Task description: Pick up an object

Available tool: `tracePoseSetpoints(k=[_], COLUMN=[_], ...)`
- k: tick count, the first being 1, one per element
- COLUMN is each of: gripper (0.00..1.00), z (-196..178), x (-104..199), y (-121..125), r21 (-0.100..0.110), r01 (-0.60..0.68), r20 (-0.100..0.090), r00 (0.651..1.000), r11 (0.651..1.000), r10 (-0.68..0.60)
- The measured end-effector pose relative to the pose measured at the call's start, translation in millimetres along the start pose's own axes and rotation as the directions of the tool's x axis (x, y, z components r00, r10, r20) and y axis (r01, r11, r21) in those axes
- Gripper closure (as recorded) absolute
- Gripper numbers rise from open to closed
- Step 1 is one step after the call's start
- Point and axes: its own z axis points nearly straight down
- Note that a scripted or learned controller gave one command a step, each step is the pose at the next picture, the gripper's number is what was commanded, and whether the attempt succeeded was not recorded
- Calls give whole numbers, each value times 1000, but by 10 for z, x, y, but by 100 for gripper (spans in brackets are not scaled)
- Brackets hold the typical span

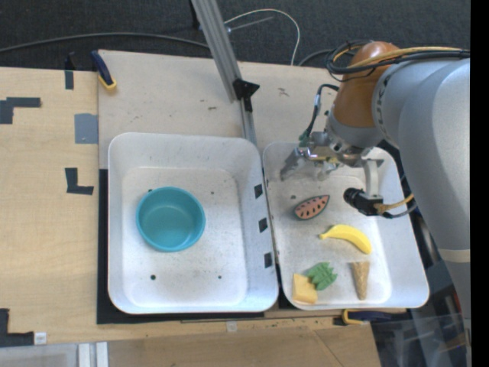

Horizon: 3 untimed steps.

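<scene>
The right bin (405,281) holds a watermelon slice (312,206), a yellow banana (348,237), a green leafy toy (322,274), a yellow block (304,290) and an ice cream cone (360,279). My gripper (309,170) hangs over the far end of this bin, just above and behind the watermelon slice. Its fingers are spread open and nothing sits between them. A blue bowl (170,219) rests in the left bin (122,159).
A slanted metal pole (221,44) rises behind the two bins. The arm's grey body (435,144) covers the right bin's right edge. Cables (260,21) trail across the dark floor at the back. A black cable loop (367,202) hangs by the wrist.
</scene>
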Motion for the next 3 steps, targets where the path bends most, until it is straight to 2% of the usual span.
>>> tracePoseSetpoints(k=[1, 3], gripper=[100, 100], z=[-144, -1197], x=[6, -13], y=[16, 143], r21=[-5, -12], r01=[2, 0], r20=[0, 0], r00=[1000, 1000], r11=[1000, 1000], r10=[-2, 0])
